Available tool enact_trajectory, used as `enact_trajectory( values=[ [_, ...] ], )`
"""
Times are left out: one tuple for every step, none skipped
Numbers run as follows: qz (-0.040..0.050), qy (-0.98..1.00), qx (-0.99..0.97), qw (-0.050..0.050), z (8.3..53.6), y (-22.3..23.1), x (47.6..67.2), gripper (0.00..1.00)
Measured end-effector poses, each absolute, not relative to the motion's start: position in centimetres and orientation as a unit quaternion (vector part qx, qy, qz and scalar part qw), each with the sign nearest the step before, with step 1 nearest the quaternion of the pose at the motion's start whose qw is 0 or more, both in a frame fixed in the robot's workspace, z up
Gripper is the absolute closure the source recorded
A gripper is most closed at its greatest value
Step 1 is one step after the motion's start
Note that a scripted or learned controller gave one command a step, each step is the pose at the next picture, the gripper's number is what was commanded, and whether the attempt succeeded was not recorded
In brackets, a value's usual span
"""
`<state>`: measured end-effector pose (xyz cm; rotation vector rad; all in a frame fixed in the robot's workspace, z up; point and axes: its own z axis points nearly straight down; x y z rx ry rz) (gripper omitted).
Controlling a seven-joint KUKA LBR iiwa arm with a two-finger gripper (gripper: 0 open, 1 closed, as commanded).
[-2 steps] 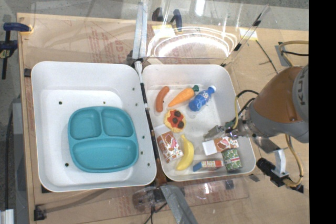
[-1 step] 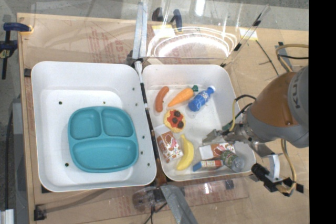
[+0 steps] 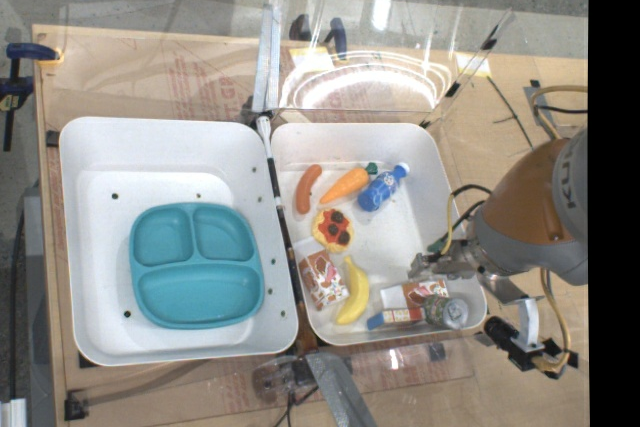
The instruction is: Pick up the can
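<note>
Bench (image 3: 150,75): one, wood-toned, carrying 2 white bins side by side.

Left bin (image 3: 90,155): holds 1 teal plate (image 3: 196,266) with 3 compartments, sitting toward the bin's 5 o'clock.

Right bin (image 3: 425,155): 8 items counted.

Arm (image 3: 535,215): 1, grey with orange band, comes in from 3 o'clock over the right bin's rim. Hand (image 3: 432,265) sits low at the bin's 4 o'clock, just above the can area. Finger state: can't tell, the wrist body blocks the view. Nothing visibly between the fingers.

Items, big to small:
- 1 banana (image 3: 353,292), at 6 o'clock in the bin, curved, lying flat.
- 1 red-and-white snack packet (image 3: 322,279), touching the banana on its 9 o'clock side.
- 1 blue bottle (image 3: 382,187), white cap, at 12 o'clock, tilted.
- 1 carrot (image 3: 345,184), just beside the bottle at its 9 o'clock.
- 1 can (image 3: 430,293), red label, lying on its side at the bin's 5 o'clock corner, directly under the hand.
- 1 round pizza toy (image 3: 333,228), near bin centre.
- 1 sausage (image 3: 308,188), at 10 o'clock, near the left wall.
- 1 small jar (image 3: 447,312) with a silver lid, touching the can at its 5 o'clock.
</note>
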<state>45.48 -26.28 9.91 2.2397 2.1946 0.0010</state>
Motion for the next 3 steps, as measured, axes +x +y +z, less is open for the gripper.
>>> enact_trajectory(
  values=[
    [0.0004, 0.699, 0.716, 0.0, 19.0, -17.7, 45.4, 1.0],
    [0.0002, 0.698, 0.716, 0.0, 19.0, -17.7, 45.4, 0.0],
    [-0.0004, 0.73, 0.684, 0.0, 10.7, -23.1, 45.2, 0.0]
  ],
)
